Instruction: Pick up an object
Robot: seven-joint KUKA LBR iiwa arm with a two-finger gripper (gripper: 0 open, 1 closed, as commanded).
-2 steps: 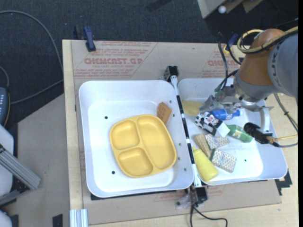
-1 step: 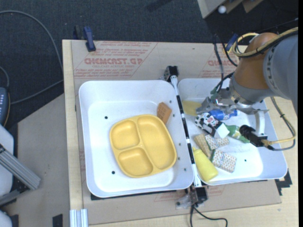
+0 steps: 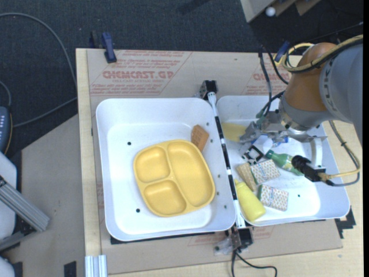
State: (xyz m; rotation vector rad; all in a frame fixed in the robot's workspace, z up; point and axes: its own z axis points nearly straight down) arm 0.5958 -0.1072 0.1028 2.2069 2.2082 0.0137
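Whether the jaws of the gripper [image 3: 258, 145] are spread I cannot tell, though it hangs low over the right bin [image 3: 340, 203], so I'd settle squarely on the green bottle [image 3: 283, 160] just beside it.

arm [image 3: 331, 82]: reaches in from right, bent downward | gripper [image 3: 258, 140]: low, pointing down-left, fingers unclear
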